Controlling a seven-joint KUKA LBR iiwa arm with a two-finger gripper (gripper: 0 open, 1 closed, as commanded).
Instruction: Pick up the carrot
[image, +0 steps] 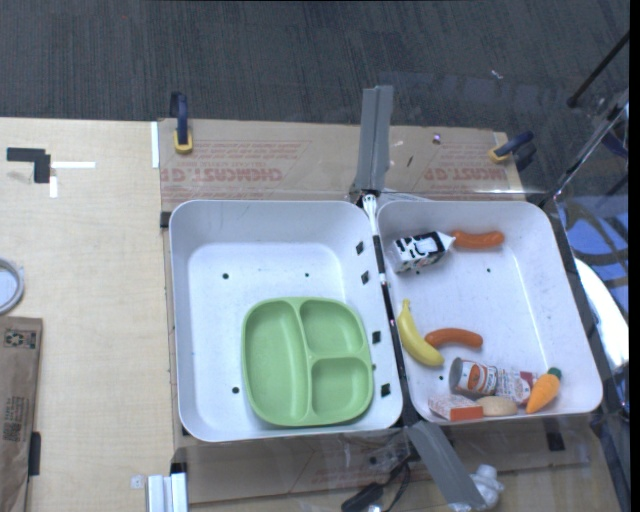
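Where the right bin (520, 290) meets its near right corner, the carrot (541, 390) lies tilted, its green top pointing away from the camera; just left of it a can (487, 379) lies on its side; further left are a sausage (454, 339) and a banana (418, 338) – near each other; a second sausage (478, 239) lies near the far wall; a green tray (308, 360) sits in the left bin (200, 270) – the claw's state I cannot tell.

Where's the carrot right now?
The carrot lies in the right bin's near right corner, beside a small can.
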